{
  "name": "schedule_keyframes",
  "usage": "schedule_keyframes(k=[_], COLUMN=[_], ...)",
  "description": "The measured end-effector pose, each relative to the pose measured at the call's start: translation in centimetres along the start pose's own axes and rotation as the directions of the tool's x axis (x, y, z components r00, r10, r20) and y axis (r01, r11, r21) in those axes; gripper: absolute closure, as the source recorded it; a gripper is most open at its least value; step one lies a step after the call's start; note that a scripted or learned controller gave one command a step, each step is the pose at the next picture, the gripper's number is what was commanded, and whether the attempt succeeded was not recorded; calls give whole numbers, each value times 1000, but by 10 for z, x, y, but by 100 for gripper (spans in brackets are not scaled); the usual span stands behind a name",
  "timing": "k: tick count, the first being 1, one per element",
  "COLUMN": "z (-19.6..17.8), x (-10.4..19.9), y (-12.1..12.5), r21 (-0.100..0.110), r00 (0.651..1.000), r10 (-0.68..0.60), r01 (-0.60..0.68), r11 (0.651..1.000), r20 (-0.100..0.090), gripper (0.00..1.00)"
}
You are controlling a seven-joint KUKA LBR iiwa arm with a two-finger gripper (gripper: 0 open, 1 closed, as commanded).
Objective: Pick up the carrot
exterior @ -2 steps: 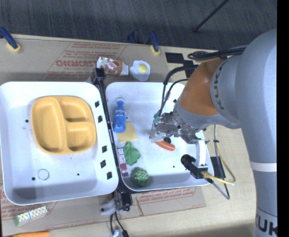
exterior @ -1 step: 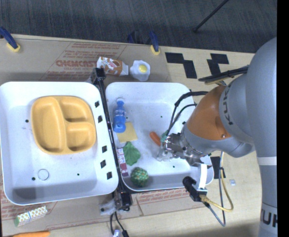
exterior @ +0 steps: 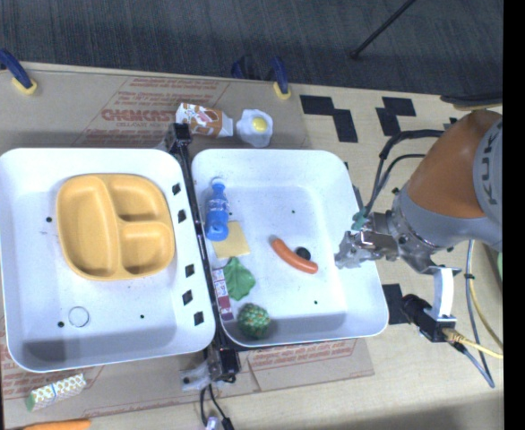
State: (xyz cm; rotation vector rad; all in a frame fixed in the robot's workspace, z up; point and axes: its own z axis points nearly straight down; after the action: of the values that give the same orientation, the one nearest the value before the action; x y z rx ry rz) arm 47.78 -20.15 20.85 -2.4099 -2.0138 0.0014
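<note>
Cardboard-covered bench (exterior: 155,106), dark carpet beyond. Two shallow white plastic bins side by side.

Grey arm with orange band (exterior: 455,182) enters from the right; its gripper (exterior: 357,247) sits at the right bin's (exterior: 334,170) right rim, apart from everything inside. Finger state: cannot tell, the tip is small and muddled against the wall.

Step in hand, by my reading: approach, nothing grasped yet. Next move calls for travel leftward into the bin, then descent over the carrot with fingers set across its short axis.

Left bin (exterior: 30,267): yellow sectioned plastic tray (exterior: 115,224), upright.

Right bin, largest to smallest: blue plastic bottle (exterior: 217,211) along the left wall; pale yellow flat square (exterior: 236,238) just beside it; green leafy piece (exterior: 239,279) below that; round green textured ball (exterior: 253,320) near the front wall; small orange carrot (exterior: 294,256), lying slantwise mid-bin, a dark spot touching its right end.
</note>
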Motion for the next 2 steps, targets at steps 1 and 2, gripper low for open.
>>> schedule_keyframes(k=[1,2], z=[0,90], x=[0,82], y=[0,39], r21=[1,5], r00=[1000,998], r10=[0,68], r01=[0,-68], r11=[1000,998], r20=[0,-2], gripper=[0,0])
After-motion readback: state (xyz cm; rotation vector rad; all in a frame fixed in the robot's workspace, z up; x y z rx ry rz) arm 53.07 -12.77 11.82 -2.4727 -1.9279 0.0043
